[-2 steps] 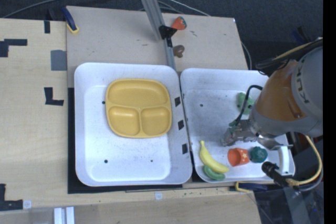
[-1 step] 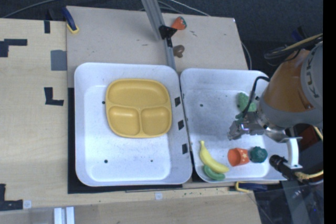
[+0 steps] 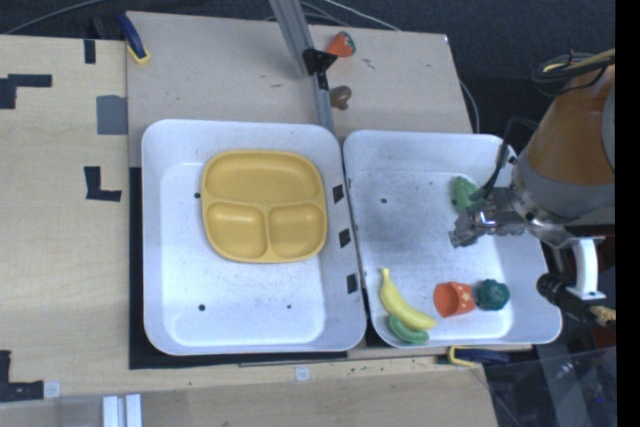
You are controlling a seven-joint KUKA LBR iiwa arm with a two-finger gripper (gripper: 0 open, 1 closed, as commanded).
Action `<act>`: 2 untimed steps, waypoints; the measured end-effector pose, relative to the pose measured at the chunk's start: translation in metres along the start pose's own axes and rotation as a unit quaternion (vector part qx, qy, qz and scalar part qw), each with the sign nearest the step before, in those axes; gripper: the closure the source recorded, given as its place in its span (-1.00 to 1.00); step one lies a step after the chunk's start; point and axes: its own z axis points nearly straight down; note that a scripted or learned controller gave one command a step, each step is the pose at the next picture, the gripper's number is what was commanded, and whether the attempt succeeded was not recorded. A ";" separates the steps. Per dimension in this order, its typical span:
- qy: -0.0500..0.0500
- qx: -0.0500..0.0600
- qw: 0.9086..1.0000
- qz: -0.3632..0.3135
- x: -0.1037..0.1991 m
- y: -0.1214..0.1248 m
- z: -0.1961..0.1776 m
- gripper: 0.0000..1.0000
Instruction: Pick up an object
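The gripper (image 3: 468, 227) sits low by the right bin's (image 3: 420, 165) right edge, beside a green toy (image 3: 463, 190). I cannot tell its jaws' state.

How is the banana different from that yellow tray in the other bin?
The banana is a slim curved piece lying in the right bin, close to the front edge; the yellow tray is broad, flat and split into three compartments, lying in the left bin. The banana touches a green item; the tray lies alone. Both are yellow.
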 end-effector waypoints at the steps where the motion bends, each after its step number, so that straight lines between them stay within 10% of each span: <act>1: 0.000 0.000 1.000 0.000 0.000 0.001 -0.053 1.00; 2: 0.002 0.003 1.000 -0.003 0.052 0.007 -0.057 1.00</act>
